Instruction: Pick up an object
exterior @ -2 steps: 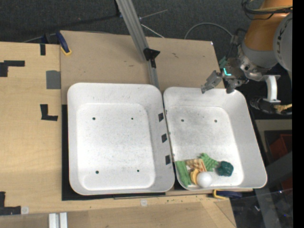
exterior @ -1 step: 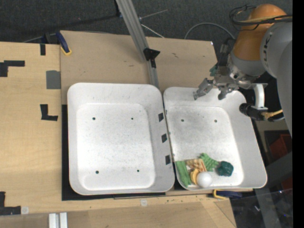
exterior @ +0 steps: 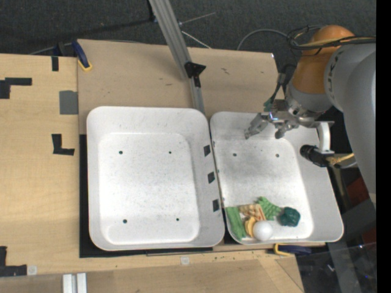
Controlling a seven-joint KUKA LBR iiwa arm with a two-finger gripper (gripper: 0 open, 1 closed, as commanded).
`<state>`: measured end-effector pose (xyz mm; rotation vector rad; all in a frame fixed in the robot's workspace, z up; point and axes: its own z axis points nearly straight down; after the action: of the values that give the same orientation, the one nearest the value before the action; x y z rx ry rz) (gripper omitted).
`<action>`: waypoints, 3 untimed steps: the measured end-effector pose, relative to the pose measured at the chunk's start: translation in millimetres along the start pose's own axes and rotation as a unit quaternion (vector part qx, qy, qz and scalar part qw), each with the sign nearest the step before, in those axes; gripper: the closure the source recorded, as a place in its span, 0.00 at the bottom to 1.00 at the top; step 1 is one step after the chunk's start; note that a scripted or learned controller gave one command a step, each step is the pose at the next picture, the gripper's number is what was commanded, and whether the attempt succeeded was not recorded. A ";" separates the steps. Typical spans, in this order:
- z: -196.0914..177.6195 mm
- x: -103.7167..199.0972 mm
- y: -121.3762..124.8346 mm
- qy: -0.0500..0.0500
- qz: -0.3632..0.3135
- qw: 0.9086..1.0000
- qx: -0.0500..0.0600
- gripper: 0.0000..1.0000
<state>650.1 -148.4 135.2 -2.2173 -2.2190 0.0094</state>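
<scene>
Several small objects lie bunched at the near edge of the right bin (exterior: 263,163): a white ball (exterior: 264,230), a dark teal object (exterior: 289,217), a green piece (exterior: 267,209) and a yellow and tan item (exterior: 248,217). My gripper (exterior: 265,131) hangs over the far end of that bin, well away from the objects. Its two fingers (exterior: 253,129) are spread apart with nothing between them.
The left bin (exterior: 146,176) sits beside the right one, with black clips along the shared rim. A slanted metal rail (exterior: 177,41) runs from the top down to the bins' far junction. The grey arm with its orange band (exterior: 317,66) fills the upper right.
</scene>
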 end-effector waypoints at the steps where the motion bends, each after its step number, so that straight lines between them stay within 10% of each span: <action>1: 49.5 0.9 -0.6 0.000 -0.001 1.000 -0.002 0.00; 2: 36.6 1.5 0.3 0.000 -0.001 1.000 -0.003 1.00; 3: -17.6 12.7 2.2 0.000 -0.001 1.000 -0.006 1.00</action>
<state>652.4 -135.7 152.8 -2.2211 -2.2269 -0.0051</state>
